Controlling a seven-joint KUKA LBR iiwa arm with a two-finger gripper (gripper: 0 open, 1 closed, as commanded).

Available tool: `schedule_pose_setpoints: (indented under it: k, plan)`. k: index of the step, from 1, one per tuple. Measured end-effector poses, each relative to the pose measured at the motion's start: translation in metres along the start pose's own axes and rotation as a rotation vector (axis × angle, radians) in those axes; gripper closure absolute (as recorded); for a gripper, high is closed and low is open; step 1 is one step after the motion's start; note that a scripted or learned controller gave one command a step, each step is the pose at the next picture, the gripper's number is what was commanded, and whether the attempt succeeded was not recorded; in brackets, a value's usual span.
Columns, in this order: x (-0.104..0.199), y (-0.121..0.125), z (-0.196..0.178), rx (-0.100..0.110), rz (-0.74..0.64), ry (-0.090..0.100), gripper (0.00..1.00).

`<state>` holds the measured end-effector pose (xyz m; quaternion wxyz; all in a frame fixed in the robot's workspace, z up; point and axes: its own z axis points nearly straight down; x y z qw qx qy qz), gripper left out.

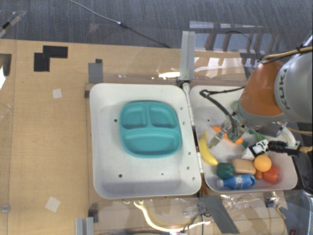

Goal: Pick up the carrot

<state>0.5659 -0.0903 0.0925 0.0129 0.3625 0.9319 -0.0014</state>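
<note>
arm [274, 89]: grey with orange band; reached in from the right edge of the surface [44, 146], wrist over the right bin [210, 99]
pincer [221, 133]: sat low in the right bin near its left wall, fingers pointed toward the bin's left side; could not tell if released or clenched, view too small and cluttered; nothing visibly between the fingers
carrot [234, 139]: small orange piece, lay in the right bin just beside the pincer on its right, green bit at its far end; touching the pincer or not, could not tell
banana [207, 152]: yellow, lay along the right bin's left wall, just below the pincer
green ball [225, 170]: dark green, near the bin's front edge, right of the banana's lower end
bread piece [244, 166]: tan, just beside the green ball on its right
blue bottle [238, 181]: lay on its side against the front edge of the right bin
orange [262, 163]: round, right of the bread piece
red item [271, 175]: sat near the front-right corner of the bin, just below the orange
left bin [102, 131]: white, held a teal divided plate [149, 128] in its middle; plate had three compartments
cable [215, 101]: black, looped across the back of the right bin toward the wrist
</note>
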Motion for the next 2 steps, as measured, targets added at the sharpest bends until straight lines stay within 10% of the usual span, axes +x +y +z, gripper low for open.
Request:
schedule_pose_setpoints:
  k: [1,2]
  plan:
    - [0.0,0.005,-0.012,-0.007,-0.009,0.0,1.0]
    - [0.076,0.033,-0.098,-0.004,0.085,0.016,1.0]
